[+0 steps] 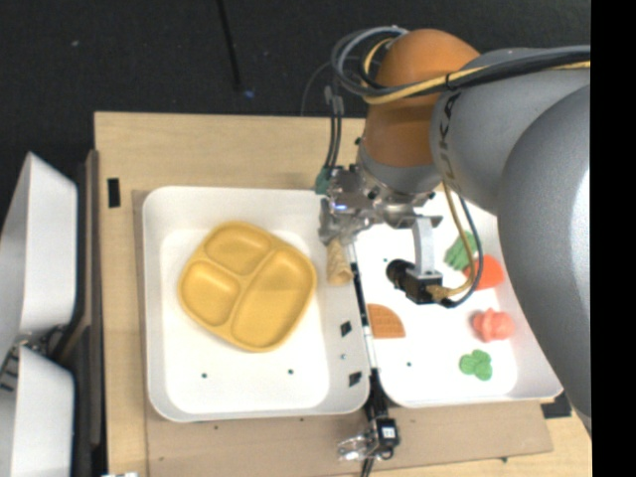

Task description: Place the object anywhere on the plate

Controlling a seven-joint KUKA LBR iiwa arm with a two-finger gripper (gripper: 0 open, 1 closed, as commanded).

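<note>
The claw hangs over the seam between the two bins, and a small tan object shows just under its tip, right at the inner edge of the left bin. Whether that piece sits between the fingers or merely lies beneath them I cannot tell — the wrist and cabling cover the fingers, so their state stays unknown too.

The yellow plate, divided into three compartments, rests in the left bin, near the claw but apart from it, with nothing on it. My reading is that the carry step is in hand: if the tan object is held, the next move calls for a short travel leftward over the plate's rim and a release above any compartment.

In the right bin lie an orange half-round piece, a pink lump, a green cluster and a green-and-orange item partly hidden by the arm. A dark shape beside the cable is hard to make out.
</note>
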